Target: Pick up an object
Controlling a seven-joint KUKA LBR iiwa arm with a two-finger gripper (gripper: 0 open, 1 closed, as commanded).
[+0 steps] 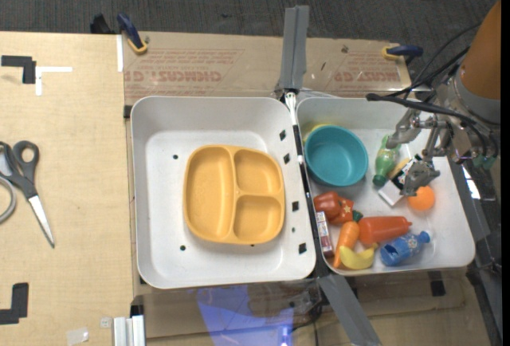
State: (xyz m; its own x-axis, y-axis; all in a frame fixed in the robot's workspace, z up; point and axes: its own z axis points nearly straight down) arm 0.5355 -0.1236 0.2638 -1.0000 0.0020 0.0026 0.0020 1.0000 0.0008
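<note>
Now gripper (417, 151) hovers low, upper right of right bin (451, 237), beside green bottle (386, 161), likely lining up grasp; open or closed, cannot tell.

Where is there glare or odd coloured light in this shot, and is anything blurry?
Camera view: a bluish-purple glow shows just below the left bin; both bins are evenly lit with soft shadows; the yellow divided plate is sharp; the tool over the right bin looks slightly soft.
</note>
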